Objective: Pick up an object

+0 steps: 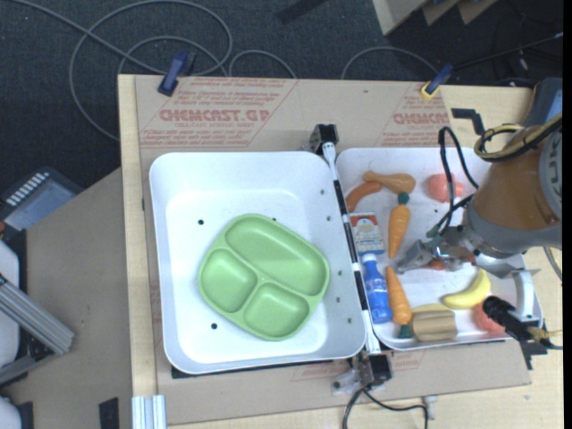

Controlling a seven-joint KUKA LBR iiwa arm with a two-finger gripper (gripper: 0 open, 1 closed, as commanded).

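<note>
**Desk:** Take me across the counter [268, 105], left to right.

**Operator:** From my seat, the left bin [179, 195] sits toward the counter's left edge. In it I see a green divided plate [262, 276] with three compartments, lying flat toward the bin's near side. A black strip runs where the two bins meet.

**Desk:** And the right bin?

**Operator:** The right bin [375, 161] is crowded. Along its left wall lies a white and red packet [365, 233], and below it a blue tube [375, 293]. At the far side I see a tan butternut squash [382, 186] and a pink round fruit [441, 186]. One carrot [399, 224] lies upright in the middle; a second carrot [399, 298] lies just beside the blue tube. Near the front edge sits a tan bread piece [433, 323], with a banana [471, 294] to its right and something red by the front right corner.

**Desk:** The arm?

**Operator:** It comes in over the counter's right edge, the orange band [511, 193] above the grey wrist, bent down and leftward into the right bin. The end effector [420, 254] sits low in the middle of the bin, between the upper carrot and the banana. I can't tell whether it is spread or closed, and I see nothing held.
</note>
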